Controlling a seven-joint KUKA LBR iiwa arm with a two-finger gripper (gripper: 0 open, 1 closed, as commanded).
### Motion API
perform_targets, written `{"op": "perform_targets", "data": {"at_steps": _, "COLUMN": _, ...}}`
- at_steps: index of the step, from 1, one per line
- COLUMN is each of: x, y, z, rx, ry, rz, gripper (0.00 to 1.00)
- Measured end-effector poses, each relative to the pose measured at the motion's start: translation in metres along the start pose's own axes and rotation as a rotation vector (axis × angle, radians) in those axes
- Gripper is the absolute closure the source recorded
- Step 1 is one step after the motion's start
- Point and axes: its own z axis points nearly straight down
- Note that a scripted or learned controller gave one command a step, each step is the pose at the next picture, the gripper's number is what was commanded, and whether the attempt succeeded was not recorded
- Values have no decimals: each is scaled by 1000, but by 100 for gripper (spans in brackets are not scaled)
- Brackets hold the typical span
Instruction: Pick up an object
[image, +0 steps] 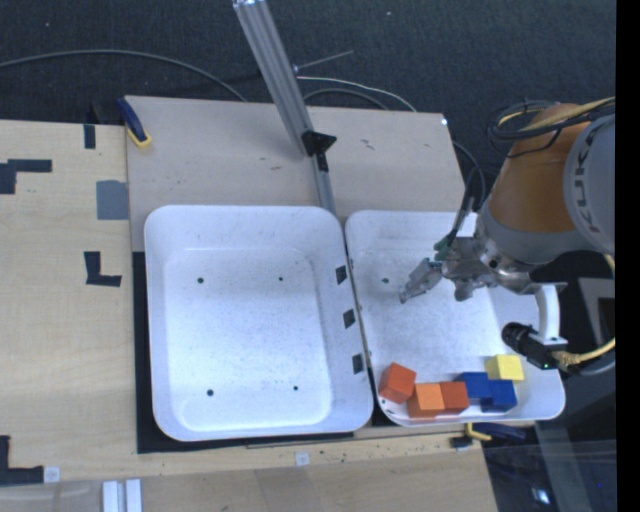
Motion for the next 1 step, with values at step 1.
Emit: {"op": "perform_targets", "data": {"at_steps": 1, "x": -56, "y": 30, "z": -40, "rx": -6, "ry": -4, "rz": 3, "gripper": 0}}
